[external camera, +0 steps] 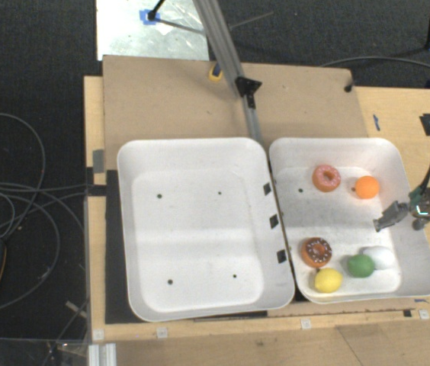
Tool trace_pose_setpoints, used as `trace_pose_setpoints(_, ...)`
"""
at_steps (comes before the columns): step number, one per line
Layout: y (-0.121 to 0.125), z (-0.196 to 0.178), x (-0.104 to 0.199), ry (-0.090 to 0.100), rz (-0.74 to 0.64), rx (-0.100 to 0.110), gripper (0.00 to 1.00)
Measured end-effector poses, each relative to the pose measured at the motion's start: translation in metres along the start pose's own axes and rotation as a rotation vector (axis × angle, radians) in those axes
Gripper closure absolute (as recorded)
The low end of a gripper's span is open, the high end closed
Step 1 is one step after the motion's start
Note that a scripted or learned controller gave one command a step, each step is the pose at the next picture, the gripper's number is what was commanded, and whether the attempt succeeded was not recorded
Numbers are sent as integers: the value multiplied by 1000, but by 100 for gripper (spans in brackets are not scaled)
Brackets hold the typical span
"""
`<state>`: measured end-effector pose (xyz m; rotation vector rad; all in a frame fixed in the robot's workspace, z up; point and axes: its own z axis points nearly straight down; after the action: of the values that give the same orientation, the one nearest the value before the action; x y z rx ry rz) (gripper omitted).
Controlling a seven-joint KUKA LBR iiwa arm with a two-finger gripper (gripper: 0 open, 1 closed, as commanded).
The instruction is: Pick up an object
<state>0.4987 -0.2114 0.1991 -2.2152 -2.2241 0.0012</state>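
- Right now the gripper [390, 218] pokes in over the right-hand rim of the right bin [409, 175], its dark tip aimed left and slightly down toward the bin's floor.
- Whether that claw is wide or narrow, I cannot tell; it is small and dark, and nothing shows clamped in it.
- Six candidates sit in that bin, and the claw lies between two clusters of them.
- Up and to the left of the tip: the orange ball [366, 187], near but apart, with the pink-frosted doughnut [326, 178] further left again.
- Down from the tip: the white ball [381, 256], touching the green ball [361, 265] on its left; these two look the closest things below the claw.
- Further left along the lower edge: the chocolate doughnut [317, 252] and, just below it, the yellow ball [328, 280].
- My call: the move turns on up-left for the orange ball or straight down the picture for the white one; both are short reaches.
- The balls are round and the doughnuts lie flat, so no long axis to line up with.
- The left bin [197, 227] lies well away across the divider.
- Writing or brands: none that I can read on the objects or the bins.
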Motion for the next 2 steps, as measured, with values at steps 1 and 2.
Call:
trace_pose_setpoints(1,1,-2,0,-1,1,-4,0)
trace_pose_setpoints(2,-3,58,7,0,3,1,0)
